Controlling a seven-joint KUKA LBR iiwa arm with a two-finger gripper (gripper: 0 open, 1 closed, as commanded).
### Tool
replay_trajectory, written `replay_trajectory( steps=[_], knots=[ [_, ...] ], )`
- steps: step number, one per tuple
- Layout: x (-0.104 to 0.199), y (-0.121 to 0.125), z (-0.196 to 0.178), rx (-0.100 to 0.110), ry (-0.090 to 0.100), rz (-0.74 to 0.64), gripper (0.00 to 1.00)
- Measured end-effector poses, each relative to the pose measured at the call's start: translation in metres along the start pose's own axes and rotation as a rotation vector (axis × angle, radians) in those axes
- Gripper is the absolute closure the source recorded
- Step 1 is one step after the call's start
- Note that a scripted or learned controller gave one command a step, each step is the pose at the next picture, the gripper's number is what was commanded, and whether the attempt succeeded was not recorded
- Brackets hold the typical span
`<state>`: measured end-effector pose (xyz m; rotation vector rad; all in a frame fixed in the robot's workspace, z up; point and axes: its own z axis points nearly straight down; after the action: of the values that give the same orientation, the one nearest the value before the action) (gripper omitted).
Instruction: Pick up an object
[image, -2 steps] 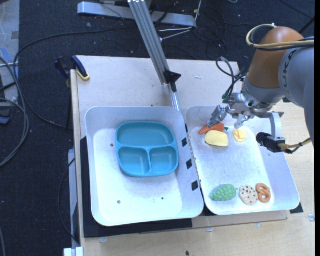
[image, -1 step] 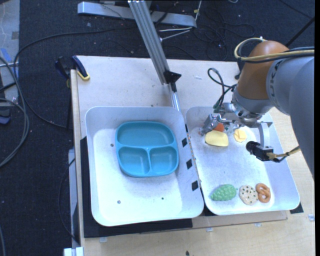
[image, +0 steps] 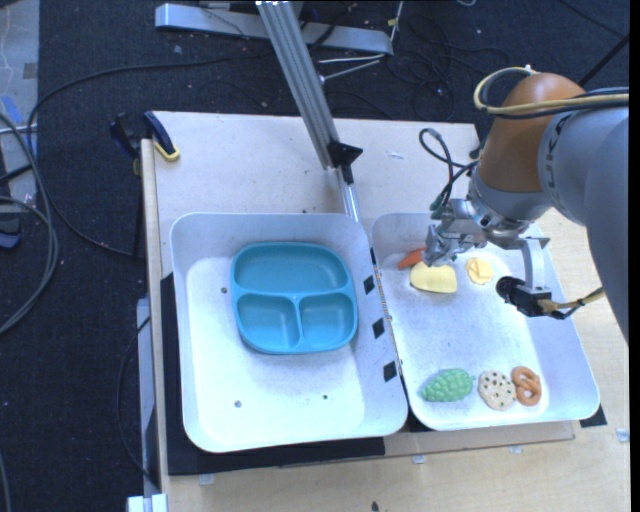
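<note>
Your gripper (image: 441, 252) hangs at the far end of the right white bin (image: 560, 345), directly over a pale yellow wedge-shaped toy (image: 435, 279); whether its fingers are spread or closed you can't tell, the wrist hides them. An orange carrot-like piece (image: 410, 260) pokes out on its left, half covered. Right of it lies one small yellow piece (image: 480, 269). Along the near edge: one green bumpy lump (image: 446, 385), one speckled cookie (image: 494, 389), one brown pretzel (image: 526, 384). The left white bin (image: 200, 400) holds one blue three-compartment plastic tray (image: 294, 297).
</note>
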<state>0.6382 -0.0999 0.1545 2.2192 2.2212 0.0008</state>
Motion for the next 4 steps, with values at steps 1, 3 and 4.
replay_trajectory(
  steps=[1,3,4],
  knots=[
    [0.003,-0.001,-0.043,-0.002,0.0,-0.001,1.0],
    [-0.003,0.003,-0.105,0.0,0.0,-0.001,1.0],
    [0.047,-0.017,-0.109,0.003,0.002,-0.004,1.0]
  ],
)
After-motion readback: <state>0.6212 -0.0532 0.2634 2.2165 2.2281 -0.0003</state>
